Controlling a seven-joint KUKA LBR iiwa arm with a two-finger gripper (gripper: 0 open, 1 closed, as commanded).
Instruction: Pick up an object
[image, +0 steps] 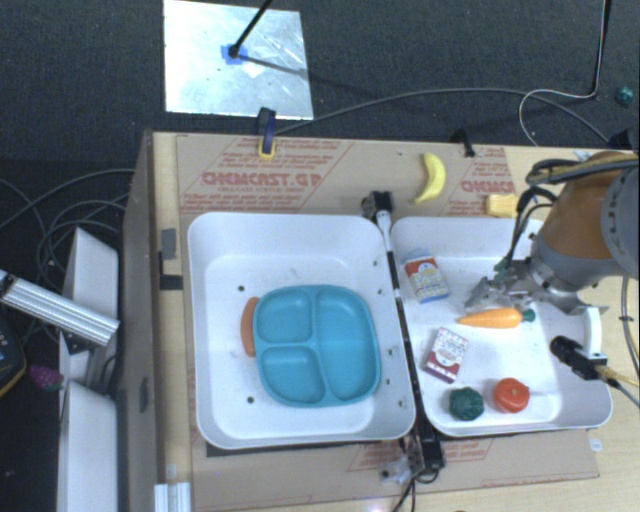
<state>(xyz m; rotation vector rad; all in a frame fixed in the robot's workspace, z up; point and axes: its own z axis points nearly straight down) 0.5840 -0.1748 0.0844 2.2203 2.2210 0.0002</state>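
Hovering just above the carrot (491, 319) near the right bin's (600, 400) back edge, jaws' state untellable: centre over it, then descend.

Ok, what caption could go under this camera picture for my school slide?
Robot gripper hovers by a toy carrot in the right bin; a blue plate sits in the left bin.
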